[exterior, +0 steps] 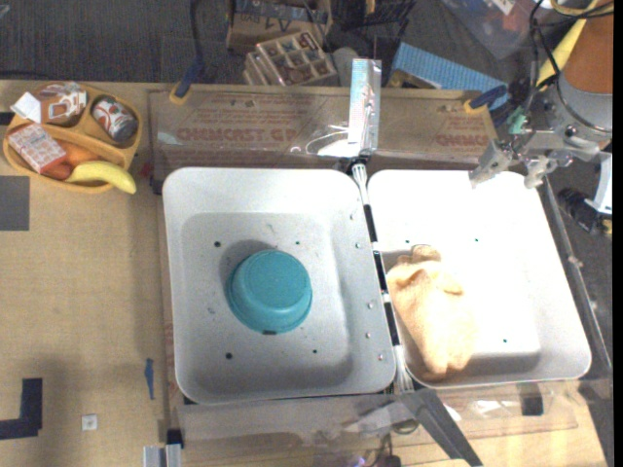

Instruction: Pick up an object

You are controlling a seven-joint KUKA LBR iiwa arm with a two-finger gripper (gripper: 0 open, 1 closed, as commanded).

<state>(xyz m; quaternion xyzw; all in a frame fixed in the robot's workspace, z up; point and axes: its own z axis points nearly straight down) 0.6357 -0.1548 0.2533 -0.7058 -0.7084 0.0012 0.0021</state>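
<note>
While poised above the right bin [545, 261], the hand [511, 168] gapes, holding nothing.

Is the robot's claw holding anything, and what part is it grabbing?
Nothing is held. The gripper hangs over the far edge of the right bin, away from the yellow cloth and the teal bowl.

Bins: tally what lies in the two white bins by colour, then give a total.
Teal: 1, the bowl, upside down in the left bin
Tan: 1, the cloth in the right bin
Total: 2
</note>
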